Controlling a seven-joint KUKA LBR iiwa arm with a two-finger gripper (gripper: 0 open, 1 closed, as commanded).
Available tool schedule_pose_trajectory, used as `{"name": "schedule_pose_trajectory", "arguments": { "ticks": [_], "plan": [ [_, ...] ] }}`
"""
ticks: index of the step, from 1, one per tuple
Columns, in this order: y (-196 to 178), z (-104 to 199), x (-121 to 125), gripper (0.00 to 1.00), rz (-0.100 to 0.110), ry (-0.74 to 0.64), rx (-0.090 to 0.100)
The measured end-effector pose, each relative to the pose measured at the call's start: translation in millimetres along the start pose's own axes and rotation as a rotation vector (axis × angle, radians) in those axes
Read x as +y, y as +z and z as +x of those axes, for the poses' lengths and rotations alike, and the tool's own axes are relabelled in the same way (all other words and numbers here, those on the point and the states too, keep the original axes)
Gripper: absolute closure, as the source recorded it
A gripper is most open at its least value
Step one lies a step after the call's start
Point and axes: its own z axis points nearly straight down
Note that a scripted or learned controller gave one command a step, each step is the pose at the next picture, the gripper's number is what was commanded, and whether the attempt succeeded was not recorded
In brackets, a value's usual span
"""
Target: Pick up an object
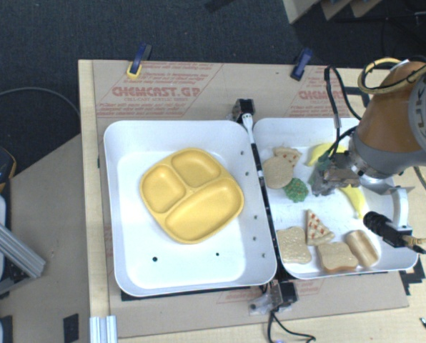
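The right bin (299,131) holds several toy foods. A round tan cookie (276,171) and a small tan piece (288,155) lie at its far left. Green broccoli (296,189) sits just right of the cookie. A pizza slice (316,227), a pale bread piece (294,244), a toast slice (336,257) and a hot dog bun (362,247) lie along the near side. A yellow banana (352,199) lies partly under the arm. My gripper (325,181) hangs low over the bin, just right of the broccoli, beside the banana.
The left bin (127,191) holds a yellow divided plate (191,194). The grey arm with its orange band (388,120) covers the right bin's far right part. Cables and clamps run along the bench's back edge.
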Motion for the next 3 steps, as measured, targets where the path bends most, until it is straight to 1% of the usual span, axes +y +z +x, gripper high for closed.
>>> {"name": "schedule_pose_trajectory", "arguments": {
  "ticks": [1, 2, 3],
  "plan": [
    [-33.1, 68.1, -51.2, 1.00, 0.004, -0.008, 0.008],
    [-156.7, 143.8, -56.9, 1.00, -0.012, -0.013, 0.009],
    [-270.5, 130.6, -57.3, 1.00, -0.012, -0.004, 0.004]
  ]
}}
